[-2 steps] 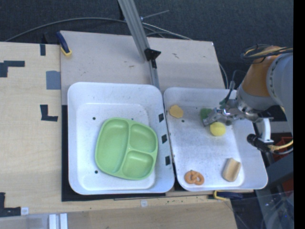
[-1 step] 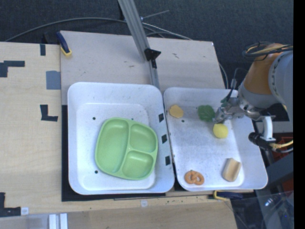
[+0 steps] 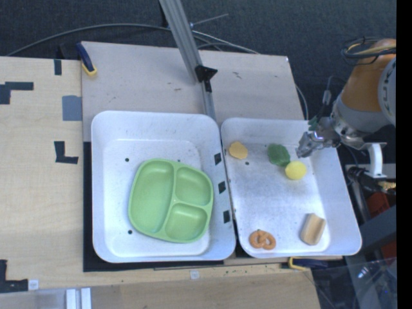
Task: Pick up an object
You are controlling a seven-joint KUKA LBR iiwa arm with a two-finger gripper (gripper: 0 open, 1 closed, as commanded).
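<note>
Landmark for all positions: the right bin (image 3: pixel 335 201), the shallow white tray nearer the arm.

Arm (image 3: pixel 370 92), grey with orange band, enters from the right side of the camera view. Its pincer (image 3: pixel 305 148) sits over the far right part of the right bin, close to the bin's right wall. Whether the pincer is spread or closed cannot be told at this size and angle; nothing is seen caught in it.

Contents of the right bin:
- yellow ball (image 3: pixel 295 170): far half, right of centre, just below and left of the pincer tip, near it; contact cannot be judged.
- green object (image 3: pixel 279 154): far half, just left of the yellow ball and touching or nearly touching it; lies beside the pincer, to its left.
- yellow lump (image 3: pixel 238 150): far left corner, close to the bin's left wall.
- pretzel (image 3: pixel 262 239): near edge, left of centre, orange-brown.
- tan block (image 3: pixel 312 228): near right area, tilted, well apart from the pincer.

Left of the right bin, touching it along the shared edge: left bin (image 3: pixel 106 172). It holds a green divided plate (image 3: pixel 171 200) with three compartments, lying flat.

Both bins rest on the worktop (image 3: pixel 141 76). A grey pole (image 3: pixel 183 31) rises from beyond the right bin's far left corner.
</note>
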